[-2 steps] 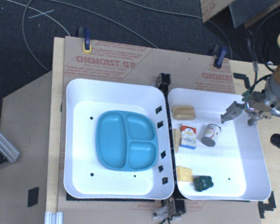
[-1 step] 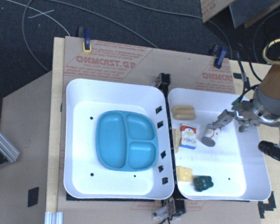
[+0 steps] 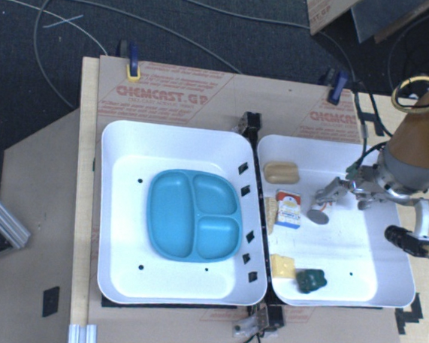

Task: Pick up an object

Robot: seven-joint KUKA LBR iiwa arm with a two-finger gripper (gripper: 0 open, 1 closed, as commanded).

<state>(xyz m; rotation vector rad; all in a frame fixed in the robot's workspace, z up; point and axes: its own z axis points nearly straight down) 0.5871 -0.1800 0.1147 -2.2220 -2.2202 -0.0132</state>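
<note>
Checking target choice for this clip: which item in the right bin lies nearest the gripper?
The small red, white and blue box, just left of the gripper. The tan block, yellow piece and dark green object lie farther off.

blue plate (image 3: 194,215) in L bin (image 3: 112,217), hand (image 3: 323,203) over R bin (image 3: 384,289)

Blue tray (image 3: 194,215), seemingly dark-green block (image 3: 310,280)

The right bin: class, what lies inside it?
Inside the right bin lie a tan block, a small carton, a yellow piece and a dark green object. The gripper covers some floor.
</note>
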